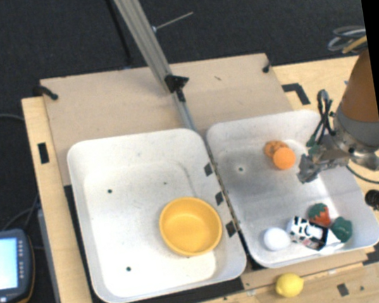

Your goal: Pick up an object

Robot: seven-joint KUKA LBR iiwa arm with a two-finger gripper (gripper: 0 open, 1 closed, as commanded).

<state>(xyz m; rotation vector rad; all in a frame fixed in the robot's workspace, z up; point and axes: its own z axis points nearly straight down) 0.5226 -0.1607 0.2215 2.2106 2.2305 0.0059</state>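
So far the pick hasn't happened, as far as the view shows. The gripper [308, 168] sits low over the right bin [244, 138], and nothing is visibly between its tips. Whether it's open or closed is honestly impossible to tell from this angle, the wrist blocks too much.

Closest candidate is the orange ball [284, 158], just beside the gripper on the side away from the arm, touching or nearly touching a second orange lump [272, 148] behind it. Toward the near rim from the gripper there's a cluster: a white ball [275, 238], a black-and-white toy [306, 231], and a red and green piece [329, 221], all jammed into the bin's corner.

Room-wise, the floor between the gripper and the cluster looks bare, so a descent there seems easy. The corner group is tight against the wall, probably awkward. Well away, the left bin [106, 167] holds a yellow bowl [190, 225], and a lemon-yellow thing [289, 285] lies outside on the bench.
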